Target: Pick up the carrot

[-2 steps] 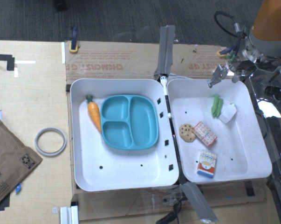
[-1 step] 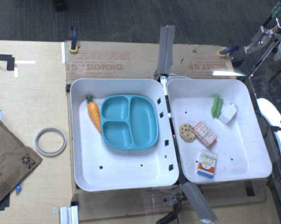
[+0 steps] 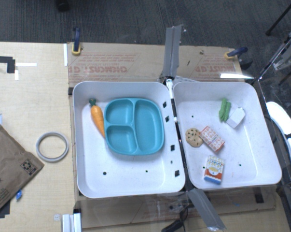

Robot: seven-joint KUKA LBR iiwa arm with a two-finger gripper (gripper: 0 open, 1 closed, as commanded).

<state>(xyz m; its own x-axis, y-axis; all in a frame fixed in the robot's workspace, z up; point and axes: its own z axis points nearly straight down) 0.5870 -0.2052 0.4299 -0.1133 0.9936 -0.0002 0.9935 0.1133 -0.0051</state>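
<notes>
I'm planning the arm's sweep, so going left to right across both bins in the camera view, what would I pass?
carrot → blue divided plate → cookie → patterned small box → green bean pod → white block. The juice carton overlaps the small box in order, so I left it out.

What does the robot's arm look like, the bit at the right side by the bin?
What seems to be the arm is a smooth, rounded, pale grey-white shape at the right edge, just beside the right bin. It looks plain and a little shiny. The picture is too blurry there to tell if it has cables or markings.
</notes>
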